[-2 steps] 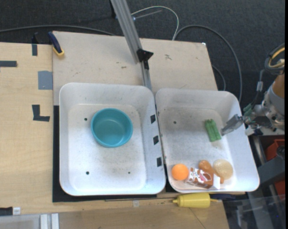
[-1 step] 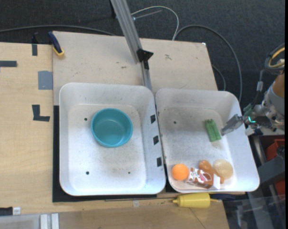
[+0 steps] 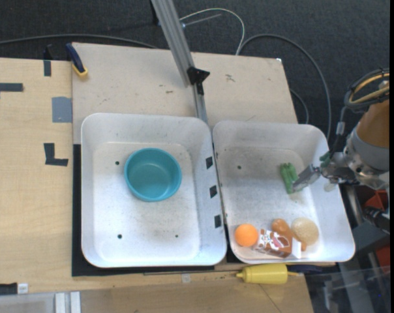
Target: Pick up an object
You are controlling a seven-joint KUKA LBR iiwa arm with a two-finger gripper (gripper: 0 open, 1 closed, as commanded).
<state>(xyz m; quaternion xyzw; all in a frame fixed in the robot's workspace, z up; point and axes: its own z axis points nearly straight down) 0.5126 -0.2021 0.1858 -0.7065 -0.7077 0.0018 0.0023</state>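
The small green plastic block (image 3: 288,176) lies in the right-hand white bin (image 3: 262,135), just beside the pincer (image 3: 308,177). Whether the pincer is open cannot be told. The block should be straddled squarely before closing.

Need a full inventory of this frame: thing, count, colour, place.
bins: 2, white, side by side on bench
bowl: 1, teal, left bin
green block: 1, green, right bin, by gripper
ball: 1, orange, right bin, near edge
packet: 1, red and white, beside ball
pale round item: 1, beige, right bin corner
bottle: 1, yellow, bench, below right bin
clamp: 1, blue and yellow, board's far left corner
pole: 1, grey, slanting over board
arm: 1, grey and orange, right
gripper: 1, dark, over right bin
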